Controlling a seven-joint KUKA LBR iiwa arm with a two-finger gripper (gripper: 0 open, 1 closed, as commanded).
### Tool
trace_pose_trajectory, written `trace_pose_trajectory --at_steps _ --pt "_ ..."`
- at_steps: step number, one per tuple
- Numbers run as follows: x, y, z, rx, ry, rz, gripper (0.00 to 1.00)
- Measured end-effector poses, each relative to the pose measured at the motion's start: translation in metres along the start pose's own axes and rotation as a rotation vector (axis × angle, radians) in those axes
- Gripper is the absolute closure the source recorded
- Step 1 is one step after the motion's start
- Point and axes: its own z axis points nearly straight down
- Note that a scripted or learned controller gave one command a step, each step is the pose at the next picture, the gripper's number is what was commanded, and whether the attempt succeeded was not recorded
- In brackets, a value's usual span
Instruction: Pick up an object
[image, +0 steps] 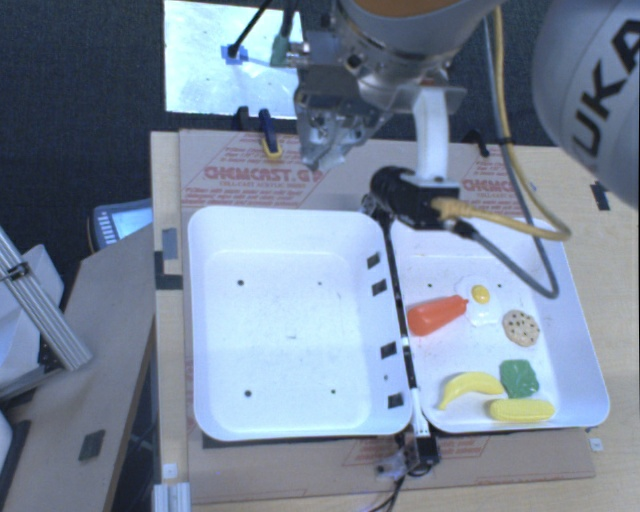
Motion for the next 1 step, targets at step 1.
trace_pose_trajectory --at_steps 1 --pt "0.0003 0.0002 -0.0113 -0.002 0.002 -0.002 1.00"
